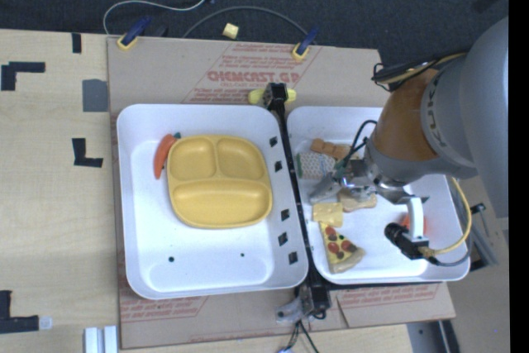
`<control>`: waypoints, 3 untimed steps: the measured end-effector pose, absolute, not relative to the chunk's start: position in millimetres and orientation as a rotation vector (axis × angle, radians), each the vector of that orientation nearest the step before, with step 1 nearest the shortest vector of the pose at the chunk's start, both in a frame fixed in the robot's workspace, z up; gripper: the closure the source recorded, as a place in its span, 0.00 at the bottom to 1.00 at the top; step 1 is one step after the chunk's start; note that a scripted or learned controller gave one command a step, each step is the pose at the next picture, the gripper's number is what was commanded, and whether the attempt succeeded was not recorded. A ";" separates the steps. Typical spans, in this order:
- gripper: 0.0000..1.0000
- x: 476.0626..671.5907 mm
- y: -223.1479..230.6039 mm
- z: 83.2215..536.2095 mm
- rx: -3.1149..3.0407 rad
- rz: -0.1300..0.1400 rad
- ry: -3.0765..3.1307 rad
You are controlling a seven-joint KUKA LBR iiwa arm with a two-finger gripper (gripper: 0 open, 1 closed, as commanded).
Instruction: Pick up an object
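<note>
My gripper [340, 182] hangs low over the middle of the right bin [376, 273], among several toy foods. Just below it lies a yellow cheese wedge [328, 213], and a pizza slice [340, 249] sits nearer the bin's front. A tan bread piece [359, 201] lies right beside the gripper, and a brown piece [329, 150] and a grey speckled piece [312, 165] lie toward the bin's back left. The arm's grey body and orange band [405, 124] cover the bin's right part.
The left bin [140, 244] holds a yellow divided plate [219, 180] and an orange carrot [162, 155] along its left side. A black divider [285, 178] runs between the bins. Cables trail over the dark floor behind the bench.
</note>
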State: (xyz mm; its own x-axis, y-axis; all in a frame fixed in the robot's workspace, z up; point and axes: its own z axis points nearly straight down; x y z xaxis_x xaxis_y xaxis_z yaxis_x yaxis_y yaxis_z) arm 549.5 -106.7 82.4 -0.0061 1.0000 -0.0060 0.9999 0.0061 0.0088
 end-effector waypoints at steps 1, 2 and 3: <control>0.00 604.6 -106.7 88.5 2.215 0.004 2.219; 0.00 643.2 -105.9 89.2 2.216 0.003 2.220; 0.00 668.8 -115.4 88.3 2.222 -0.010 2.231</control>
State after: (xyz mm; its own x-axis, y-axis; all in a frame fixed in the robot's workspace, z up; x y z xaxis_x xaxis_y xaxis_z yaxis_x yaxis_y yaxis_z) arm 668.8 -115.4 88.3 -0.0040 1.0000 0.0004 0.9999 0.0040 -0.0093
